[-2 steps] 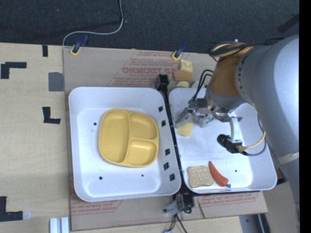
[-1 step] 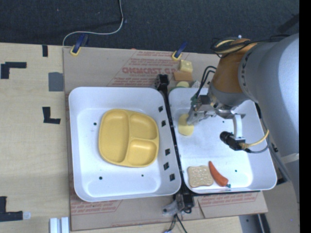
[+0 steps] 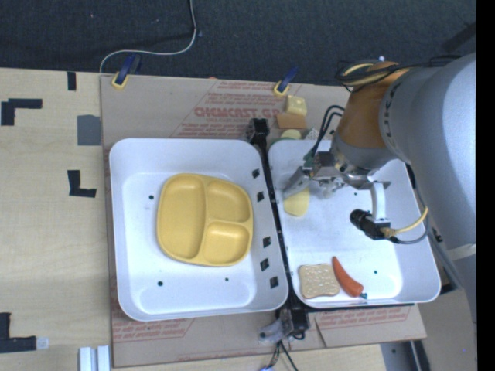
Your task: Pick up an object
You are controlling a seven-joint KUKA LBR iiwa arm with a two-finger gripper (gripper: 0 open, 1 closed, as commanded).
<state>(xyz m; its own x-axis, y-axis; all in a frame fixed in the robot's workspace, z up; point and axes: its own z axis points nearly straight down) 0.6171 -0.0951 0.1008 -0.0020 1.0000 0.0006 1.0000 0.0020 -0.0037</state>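
Observation:
My gripper (image 3: pixel 317 185) hangs over the upper left part of the right bin (image 3: pixel 402 230), and it looks open, its fingers splayed left and right. A pale yellow rounded object (image 3: pixel 296 203) lies on the bin floor just below the left fingertip (image 3: pixel 292 185), close to it but not between the fingers. Near the front edge of the same bin lies a slice of bread (image 3: pixel 319 280), with a red-orange chili-shaped piece (image 3: pixel 347 277) right beside it. Nothing is held.
A yellow divided plate (image 3: pixel 205 219) rests in the left bin (image 3: pixel 131 207). Behind the right bin's far rim sit a tan block (image 3: pixel 292 114) and a small pale green item (image 3: pixel 290 135). The arm's grey body covers the right bin's far right side.

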